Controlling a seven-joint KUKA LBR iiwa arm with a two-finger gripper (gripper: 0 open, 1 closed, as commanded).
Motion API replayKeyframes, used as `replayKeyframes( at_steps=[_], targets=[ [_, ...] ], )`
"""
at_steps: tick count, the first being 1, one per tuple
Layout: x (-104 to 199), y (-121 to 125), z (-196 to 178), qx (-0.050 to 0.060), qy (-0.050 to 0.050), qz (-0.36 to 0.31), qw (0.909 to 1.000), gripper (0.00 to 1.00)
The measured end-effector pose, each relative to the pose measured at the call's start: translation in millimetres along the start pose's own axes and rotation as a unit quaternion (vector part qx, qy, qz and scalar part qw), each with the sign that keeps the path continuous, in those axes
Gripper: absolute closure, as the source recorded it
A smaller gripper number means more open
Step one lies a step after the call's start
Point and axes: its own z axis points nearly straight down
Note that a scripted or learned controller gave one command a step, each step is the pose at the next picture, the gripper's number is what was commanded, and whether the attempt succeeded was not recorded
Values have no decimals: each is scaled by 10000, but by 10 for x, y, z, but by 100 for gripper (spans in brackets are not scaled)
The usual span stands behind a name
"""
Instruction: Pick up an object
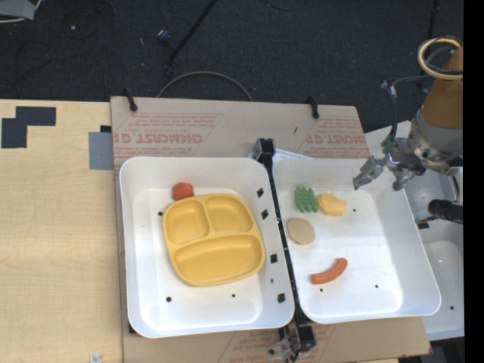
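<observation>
A: Where do we see the gripper (384, 175)?

B: Above the right bin (412, 278), at its far right corner. Its fingers are spread with nothing between them.

A: And the objects?

B: In that bin we see a green piece (305, 198) touching a yellow piece (332, 204), a tan disc (301, 231) and an orange sausage (329, 271). The left bin (144, 278) holds a yellow tray (214, 238) and a red ball (182, 190).

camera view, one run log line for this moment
gripper over right bin's far edge, jaws open | holds nothing | sausage untouched
</observation>
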Motion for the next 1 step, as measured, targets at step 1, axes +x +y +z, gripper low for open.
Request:
replayKeyframes(
  at_steps=[1],
  targets=[
    [0,30,-81,-65,-15,-10,10000,0]
  ],
)
